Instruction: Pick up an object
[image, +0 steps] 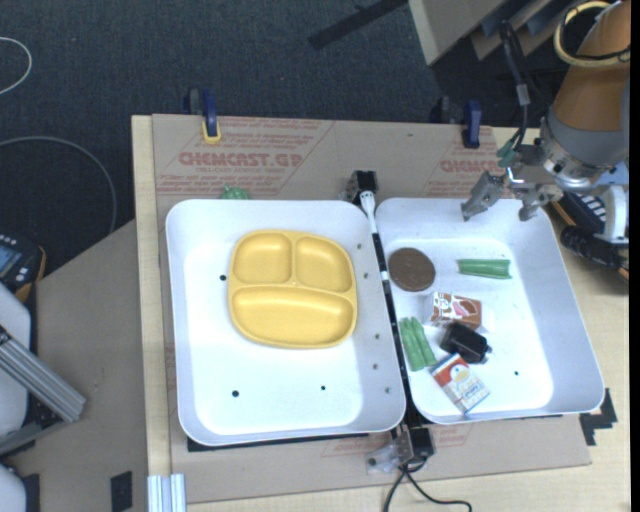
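Note:
My gripper (503, 202) hangs over the back edge of the right bin (560, 290), its two fingers spread open with nothing between them. Below it in that bin lie a green bar (484, 267), a brown round disc (411, 269), a red-and-brown packet (456, 308), a black block (465, 343), a green pod-like piece (416, 343) and a red-and-white carton (461, 383). The green bar is the closest to the gripper, a little toward the front.
The left bin (200, 330) holds a yellow divided plate (293, 289). Blue clamps (209, 113) (471, 121) pin the cardboard sheet at the back. Cables and the arm's body (590, 90) crowd the back right corner.

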